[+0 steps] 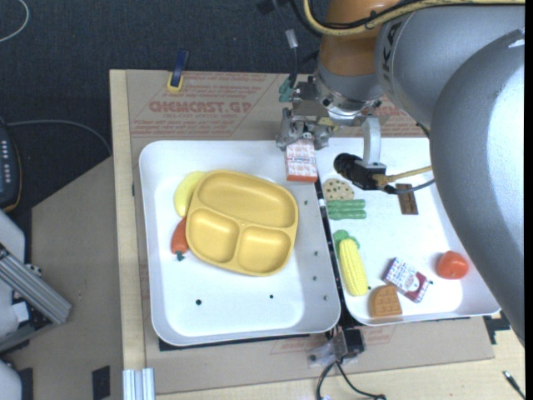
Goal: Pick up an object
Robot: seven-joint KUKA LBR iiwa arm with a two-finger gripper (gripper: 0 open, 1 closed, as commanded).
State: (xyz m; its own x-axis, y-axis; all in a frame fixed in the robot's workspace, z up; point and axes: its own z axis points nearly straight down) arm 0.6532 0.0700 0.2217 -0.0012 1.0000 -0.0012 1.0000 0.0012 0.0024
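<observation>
Right now your likeliest target is the small red-and-white carton [301, 162], which sits directly under the tool [301, 137] at the far right edge of the left bin [158, 223], close to the divide with the right bin [433, 311]. Its long axis runs roughly away from you, top toward the tool. The carton appears to sit between the fingers, touching them, so you can judge the tool closed on it, though whether it has left the bin floor is unclear. The arm [450, 82] reaches in from the right, wrist pointing down. Just beside lie the yellow divided plate [241, 222], a cookie [337, 190], green beans [346, 210] and a corn cob [352, 262].
</observation>
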